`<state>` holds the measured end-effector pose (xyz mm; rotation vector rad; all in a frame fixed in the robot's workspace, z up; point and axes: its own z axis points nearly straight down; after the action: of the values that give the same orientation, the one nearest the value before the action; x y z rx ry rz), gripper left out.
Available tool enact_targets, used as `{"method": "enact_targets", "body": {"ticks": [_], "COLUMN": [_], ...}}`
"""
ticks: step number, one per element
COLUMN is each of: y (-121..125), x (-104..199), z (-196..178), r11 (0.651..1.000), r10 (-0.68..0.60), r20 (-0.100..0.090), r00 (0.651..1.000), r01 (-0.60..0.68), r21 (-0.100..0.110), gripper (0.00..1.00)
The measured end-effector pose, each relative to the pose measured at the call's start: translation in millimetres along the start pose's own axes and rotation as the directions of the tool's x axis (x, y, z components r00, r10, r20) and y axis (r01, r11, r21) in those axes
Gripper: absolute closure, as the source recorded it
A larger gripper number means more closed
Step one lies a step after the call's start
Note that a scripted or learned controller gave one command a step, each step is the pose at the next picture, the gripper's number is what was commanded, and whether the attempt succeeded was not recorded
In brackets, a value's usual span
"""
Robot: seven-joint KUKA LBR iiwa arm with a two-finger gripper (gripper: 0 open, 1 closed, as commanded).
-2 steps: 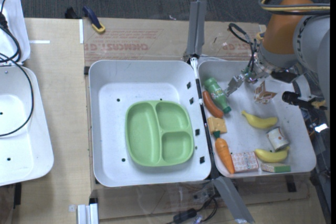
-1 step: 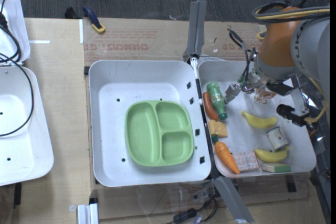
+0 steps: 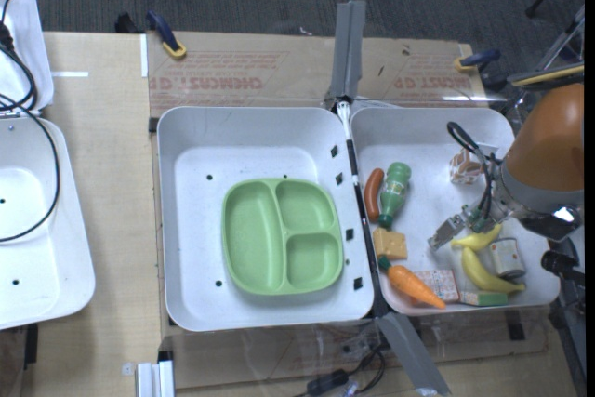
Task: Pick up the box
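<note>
1. Two shallow white bins sit side by side on the bench: the left bin [image 3: 186, 200] and the right bin [image 3: 418, 130].
2. Left bin contents: one green divided plate [image 3: 282, 237], lying flat.
3. Right bin contents, left part: a toy hot dog [image 3: 373, 193] beside a green bottle [image 3: 393, 192], with a cheese wedge [image 3: 391, 244] below them and a carrot [image 3: 415, 285] near the front wall.
4. Task item: the box [image 3: 434, 283] lies flat at the front wall of the right bin, touching the carrot and just left of the banana [image 3: 482, 263].
5. Arm [image 3: 548, 149]: enters from the right, above the right bin.
6. Gripper [image 3: 462, 228]: positioned low over the right bin, beside the banana and apart from the box. Finger state cannot be determined, and nothing is seen held.
</note>
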<state>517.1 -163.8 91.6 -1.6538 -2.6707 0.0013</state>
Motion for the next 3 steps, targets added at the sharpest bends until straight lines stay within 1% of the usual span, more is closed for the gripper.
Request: {"method": "enact_targets", "body": {"ticks": [1, 2, 3], "y": [66, 117, 155], "x": [27, 11, -6], "z": [0, 0, 0], "r11": [1.0, 0.999, 1.0], "r10": [0.002, 0.045, 0.01], "r20": [0.0, 0.001, -0.001], "r00": [1.0, 0.999, 1.0], "r01": [-0.002, -0.045, -0.01], "r21": [-0.001, -0.001, 0.002], "gripper": [0.0, 0.0, 0.0]}}
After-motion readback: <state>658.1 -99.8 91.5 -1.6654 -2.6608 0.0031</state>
